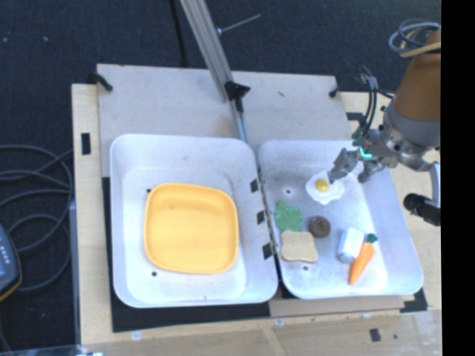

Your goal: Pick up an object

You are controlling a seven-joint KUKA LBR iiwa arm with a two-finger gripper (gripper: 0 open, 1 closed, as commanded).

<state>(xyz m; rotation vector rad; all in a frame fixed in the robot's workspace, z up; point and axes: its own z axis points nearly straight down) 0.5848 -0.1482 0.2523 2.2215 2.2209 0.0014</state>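
The right bin (393, 273) holds a fried egg toy (325, 188), a green leafy piece (288, 216), a brown donut (320, 227), a toast slice (298, 248), a white cylinder (349, 244) and an orange carrot (361, 261). My gripper (355, 167) hangs over the bin's upper right part, just right of and above the egg. Its two dark fingers (343, 165) are spread apart with nothing between them.
The left bin (126, 199) holds a yellow square plate (191, 227). A metal camera pole (208, 35) slants up from between the bins. Cables lie on the dark floor at the left.
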